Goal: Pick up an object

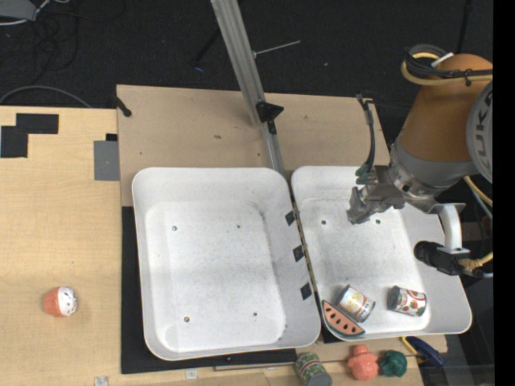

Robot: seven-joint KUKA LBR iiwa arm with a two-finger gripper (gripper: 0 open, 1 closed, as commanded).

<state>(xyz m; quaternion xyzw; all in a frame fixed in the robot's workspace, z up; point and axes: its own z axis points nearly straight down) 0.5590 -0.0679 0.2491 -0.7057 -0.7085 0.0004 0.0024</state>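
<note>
Approach step: the end effector point(364, 208) hangs over the right bin point(378, 256) at its 12 o'clock end, apparently carrying nothing, its opening unclear. Cans point(354, 302) lie toward 6 o'clock; next, travel there and descend.

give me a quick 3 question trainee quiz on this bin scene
1. True or false: the small silver tin can lies in the right white bin.
2. What lies beside that can, against the bin's near-left corner?
A. red watermelon-slice toy
B. blue cup
C. yellow banana
3. Fill in: the grey tool hangs over the ____ bin.

Key:
1. true
2. A
3. right
</note>
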